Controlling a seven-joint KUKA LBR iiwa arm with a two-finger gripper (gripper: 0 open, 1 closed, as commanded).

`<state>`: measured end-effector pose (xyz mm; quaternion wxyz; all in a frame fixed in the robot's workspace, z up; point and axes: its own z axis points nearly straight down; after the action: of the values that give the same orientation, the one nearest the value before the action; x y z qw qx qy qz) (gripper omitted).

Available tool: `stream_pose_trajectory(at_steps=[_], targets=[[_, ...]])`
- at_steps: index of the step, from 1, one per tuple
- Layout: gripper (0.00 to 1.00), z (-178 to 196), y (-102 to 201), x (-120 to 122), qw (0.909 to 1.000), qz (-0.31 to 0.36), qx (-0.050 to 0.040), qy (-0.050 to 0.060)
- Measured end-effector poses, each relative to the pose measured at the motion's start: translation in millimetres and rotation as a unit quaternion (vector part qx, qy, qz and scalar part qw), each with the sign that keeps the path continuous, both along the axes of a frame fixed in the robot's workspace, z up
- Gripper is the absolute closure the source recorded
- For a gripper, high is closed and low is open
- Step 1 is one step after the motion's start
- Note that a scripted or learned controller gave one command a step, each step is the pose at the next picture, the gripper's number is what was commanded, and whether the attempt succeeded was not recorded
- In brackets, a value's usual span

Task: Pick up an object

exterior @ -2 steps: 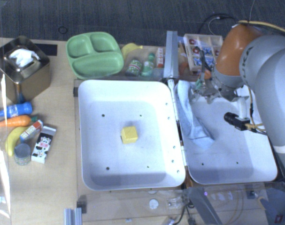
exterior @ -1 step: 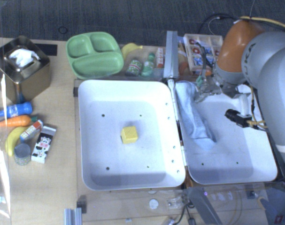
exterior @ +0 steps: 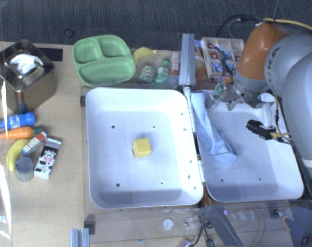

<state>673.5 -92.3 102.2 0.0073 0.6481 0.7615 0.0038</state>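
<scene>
the yellow block (exterior: 142, 147) lay alone near the middle of the left bin (exterior: 104, 189), flat on the floor and well away from every wall, which probably made it the easiest thing to reach from above. taking that block as the landmark: the right bin (exterior: 258, 189) sat just beside its bin on the right, and a pale blue cloth (exterior: 211, 133) lay crumpled against that bin's near wall, right of the block and slightly higher in the view. it looked slumped rather than folded, so i judged it had simply been dropped there and would bunch under a pinch.

the arm (exterior: 292, 76) came in from the right, its orange band (exterior: 258, 45) well up and right of the block, and bent down toward the top edge of the right bin. the gripper (exterior: 225, 98) hung over that bin's upper left corner, just above the cloth and well apart from the block. nothing showed between its tips, and whether it was spread or pressed together i could not tell from this angle. the pick seemed not yet made.

beyond the bins a green tray (exterior: 104, 59) sat above and left of the block.
</scene>
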Motion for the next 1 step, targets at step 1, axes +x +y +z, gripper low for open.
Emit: stream_pose_trajectory(at_steps=[1], targets=[[0.0, 13.4, -77.4, -2.4, 0.9973, -0.073, 0.0015, 0.003]])
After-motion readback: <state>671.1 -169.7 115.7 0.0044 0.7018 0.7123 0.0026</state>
